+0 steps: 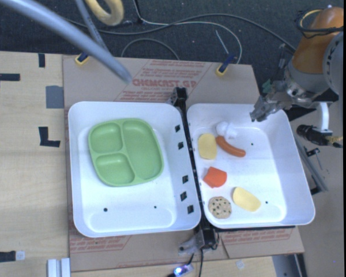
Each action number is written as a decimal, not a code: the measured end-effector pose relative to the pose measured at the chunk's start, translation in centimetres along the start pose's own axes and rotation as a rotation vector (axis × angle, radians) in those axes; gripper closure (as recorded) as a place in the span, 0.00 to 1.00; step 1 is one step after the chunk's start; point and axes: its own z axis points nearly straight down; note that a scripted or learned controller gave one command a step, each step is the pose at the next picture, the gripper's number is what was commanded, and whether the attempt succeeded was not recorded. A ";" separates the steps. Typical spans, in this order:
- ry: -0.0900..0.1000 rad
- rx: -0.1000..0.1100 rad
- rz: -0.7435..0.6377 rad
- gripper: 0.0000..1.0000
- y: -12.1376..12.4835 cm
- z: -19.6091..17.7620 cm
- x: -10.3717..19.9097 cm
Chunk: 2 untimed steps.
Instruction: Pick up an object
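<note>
The right bin (288, 154) holds several toy foods: a yellow piece (207, 146), an orange sausage (231, 148), a small white piece (225, 130), an orange-red block (215, 177), a yellow wedge (246, 199) and a round cookie (219, 207). My gripper (259, 115) hangs over the bin's far right corner, up and to the right of the white piece and the sausage. Nothing shows between its fingers.
The left bin (81, 154) holds a green divided plate (126, 152). A black hinge strip (187, 160) runs between the bins. A grey pole (57, 25) crosses the top left, and cables lie beyond the cardboard (161, 77).
</note>
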 end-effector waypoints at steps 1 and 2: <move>0.001 0.002 0.001 1.00 0.1 -2.1 0.1; 0.002 0.005 -0.003 1.00 -1.6 -2.0 4.7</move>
